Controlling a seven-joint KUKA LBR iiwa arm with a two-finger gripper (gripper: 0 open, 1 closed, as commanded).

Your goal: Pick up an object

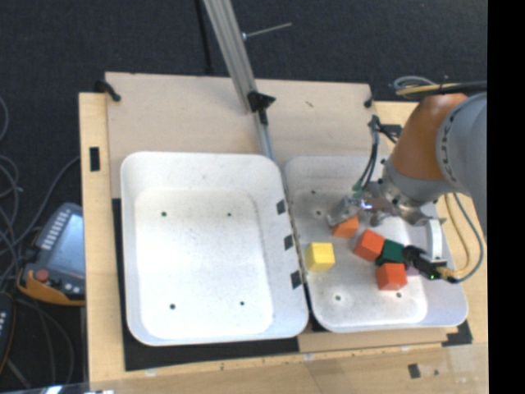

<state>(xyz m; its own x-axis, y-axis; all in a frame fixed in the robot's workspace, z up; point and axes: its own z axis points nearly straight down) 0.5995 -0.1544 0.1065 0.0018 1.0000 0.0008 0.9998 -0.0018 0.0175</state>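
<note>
Blocks point(381, 254) crowd right bin's point(328, 310) far side under tool point(361, 212).

Even overhead light, slightly soft focus

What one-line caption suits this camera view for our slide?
Grey arm's gripper hovers above small orange block in right shallow white bin, near yellow cube, green block and two more orange blocks.
</note>
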